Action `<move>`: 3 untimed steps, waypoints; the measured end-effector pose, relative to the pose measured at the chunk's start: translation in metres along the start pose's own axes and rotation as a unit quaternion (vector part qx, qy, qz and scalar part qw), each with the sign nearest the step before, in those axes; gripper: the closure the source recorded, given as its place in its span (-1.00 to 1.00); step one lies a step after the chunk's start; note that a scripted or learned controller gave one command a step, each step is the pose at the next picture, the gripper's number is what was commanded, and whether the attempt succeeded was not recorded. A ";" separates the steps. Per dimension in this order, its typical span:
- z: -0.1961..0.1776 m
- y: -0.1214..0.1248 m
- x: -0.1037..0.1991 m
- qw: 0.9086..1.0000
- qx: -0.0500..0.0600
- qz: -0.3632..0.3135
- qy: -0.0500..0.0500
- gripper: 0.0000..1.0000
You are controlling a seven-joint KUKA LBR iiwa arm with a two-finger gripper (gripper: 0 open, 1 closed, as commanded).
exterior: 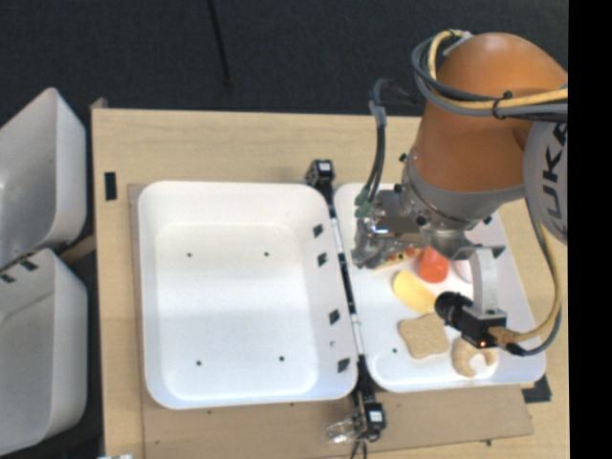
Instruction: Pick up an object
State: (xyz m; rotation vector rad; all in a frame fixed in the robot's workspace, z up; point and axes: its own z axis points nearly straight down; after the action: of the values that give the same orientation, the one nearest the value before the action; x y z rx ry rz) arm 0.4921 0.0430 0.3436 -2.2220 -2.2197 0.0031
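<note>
**Object count, bench from above**

Bins: 2 white, side by side, left bin (229,199) & right bin (521,299). Loose items in right bin: 1 yellow obj. (414,293), 1 orange-red obj. (433,265), 1 tan flat piece (423,338), 1 beige lump (467,356) (partly hidden by arm hardware). Arms: 1 (483,113).

Grey arm (478,132) with orange band, end effector (382,242) pointed down, wrist bent.

arm (483,113) covers much of right bin (382,376); gripper (382,242) fingertips hidden under wrist; orange object (433,266) and tan piece (469,357) partly occluded; arm cropped at top-right edge
</note>
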 end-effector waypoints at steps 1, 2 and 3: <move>-0.121 -0.002 0.035 1.000 -0.009 -0.004 0.002 1.00; -0.109 0.050 0.057 1.000 -0.002 -0.003 0.000 1.00; 0.020 -0.003 0.005 1.000 0.007 0.002 -0.001 1.00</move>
State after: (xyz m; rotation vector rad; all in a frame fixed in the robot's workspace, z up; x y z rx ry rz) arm 0.4895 0.0479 0.3237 -2.2203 -2.2096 0.0214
